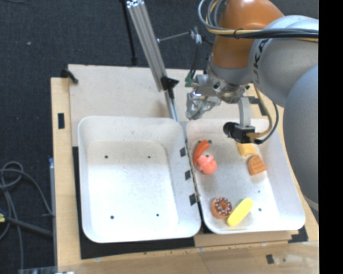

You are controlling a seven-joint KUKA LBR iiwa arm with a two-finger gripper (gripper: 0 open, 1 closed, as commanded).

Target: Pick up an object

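- Nearest the camera, in the right bin's [278, 214] near end, a yellow banana-shaped toy [239, 212] lies at a slant, touching or just beside a brown ring doughnut with sprinkles [221, 207] on its left.
- Farther back along that bin's left wall, a pink toy [207, 164] sits against an orange-red carrot-like piece [201, 148]; the two touch.
- Toward the bin's right side, a small orange-brown waffle-like block [256, 165] rests on the floor, with a pale yellow block [246, 149] just beyond it.
- Left of all this, the left bin [86, 160] shows its speckled white floor and a few dark dots.
- At the far end, the gripper [197, 109] hangs over the far left corner of the right bin, close to the divide between the bins; whether it is open or closed cannot be told, and nothing is seen in it.
- Above it rise the grey arm [289, 53] and its orange band [244, 16], entering from the right.
- A black-and-yellow attachment [239, 131] hangs beside the wrist, above the pale yellow block.
- A slanted aluminium strut [150, 48] stands behind the bins.
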